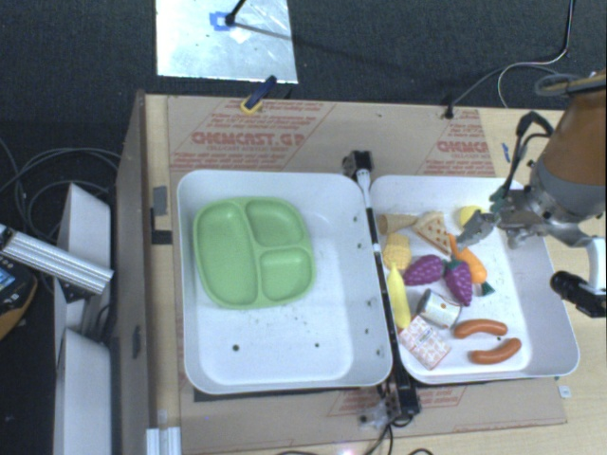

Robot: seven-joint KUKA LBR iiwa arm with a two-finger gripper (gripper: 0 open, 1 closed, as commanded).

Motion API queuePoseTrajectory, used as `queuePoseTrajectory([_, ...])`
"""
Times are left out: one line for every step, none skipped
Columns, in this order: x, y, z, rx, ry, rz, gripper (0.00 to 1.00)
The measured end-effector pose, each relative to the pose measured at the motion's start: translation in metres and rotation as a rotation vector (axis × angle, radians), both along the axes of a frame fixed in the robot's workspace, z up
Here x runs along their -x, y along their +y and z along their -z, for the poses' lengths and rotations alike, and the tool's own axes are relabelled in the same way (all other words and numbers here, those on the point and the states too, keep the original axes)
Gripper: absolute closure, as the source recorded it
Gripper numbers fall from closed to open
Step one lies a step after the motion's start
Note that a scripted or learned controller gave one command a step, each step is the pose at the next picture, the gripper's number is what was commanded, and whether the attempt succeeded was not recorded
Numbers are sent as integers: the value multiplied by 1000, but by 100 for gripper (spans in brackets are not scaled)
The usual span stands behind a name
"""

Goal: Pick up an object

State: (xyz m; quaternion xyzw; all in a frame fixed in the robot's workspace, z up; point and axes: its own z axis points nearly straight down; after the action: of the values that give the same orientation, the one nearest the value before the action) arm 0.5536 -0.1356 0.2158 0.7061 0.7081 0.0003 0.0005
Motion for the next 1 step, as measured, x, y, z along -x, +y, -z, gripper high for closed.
queuePoseTrajectory([-57, 7, 129, -1, 2, -1, 0])
